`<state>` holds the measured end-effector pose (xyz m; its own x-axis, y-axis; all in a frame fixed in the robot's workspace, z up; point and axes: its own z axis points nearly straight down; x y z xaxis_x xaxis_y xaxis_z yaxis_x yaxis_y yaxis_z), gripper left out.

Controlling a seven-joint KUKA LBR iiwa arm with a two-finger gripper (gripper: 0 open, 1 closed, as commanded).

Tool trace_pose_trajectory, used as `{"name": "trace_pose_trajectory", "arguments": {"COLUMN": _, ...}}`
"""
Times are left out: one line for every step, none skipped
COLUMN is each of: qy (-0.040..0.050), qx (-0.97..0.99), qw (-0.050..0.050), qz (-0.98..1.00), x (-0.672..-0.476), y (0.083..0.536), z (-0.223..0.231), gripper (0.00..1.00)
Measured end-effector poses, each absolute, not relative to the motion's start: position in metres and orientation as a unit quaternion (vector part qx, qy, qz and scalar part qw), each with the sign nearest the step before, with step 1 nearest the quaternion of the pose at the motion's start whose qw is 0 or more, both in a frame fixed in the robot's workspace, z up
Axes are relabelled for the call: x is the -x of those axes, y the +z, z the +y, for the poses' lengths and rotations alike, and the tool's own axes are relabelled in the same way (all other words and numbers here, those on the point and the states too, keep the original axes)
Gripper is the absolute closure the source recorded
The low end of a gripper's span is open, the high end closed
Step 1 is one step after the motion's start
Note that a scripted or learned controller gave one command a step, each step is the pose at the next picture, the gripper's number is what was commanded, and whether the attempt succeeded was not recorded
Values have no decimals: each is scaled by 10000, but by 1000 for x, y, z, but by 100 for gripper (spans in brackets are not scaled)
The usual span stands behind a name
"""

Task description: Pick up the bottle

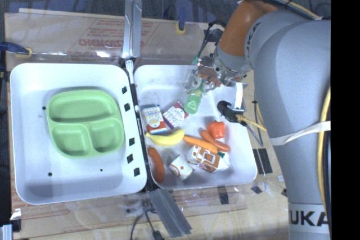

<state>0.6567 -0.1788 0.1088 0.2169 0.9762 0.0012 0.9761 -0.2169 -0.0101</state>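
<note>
Pincer (207, 78) low over the back of the right bin (247, 168), whether spread or pressed together impossible to tell, with the green bottle (193, 102) just below-left of it, touching or not unclear, and banana (166, 137), carrot (206, 143) and cartons further toward the front.

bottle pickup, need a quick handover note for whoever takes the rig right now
Gripper: low over the upper part of the right bin, right above the bottle; its grip can't be made out.
Bottle: green, in the right bin, just below the gripper, above the banana and carrot.
Left bin: holds the green tray.
Done: approach.
Left: confirm grasp, lift the bottle.
</note>
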Motion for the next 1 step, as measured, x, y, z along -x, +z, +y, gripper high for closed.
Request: {"name": "trace_pose_trajectory", "arguments": {"qy": 20, "qx": 7431, "qw": 22, "qz": -6692, "x": -657, "y": 195, "z": -112, "gripper": 100}}
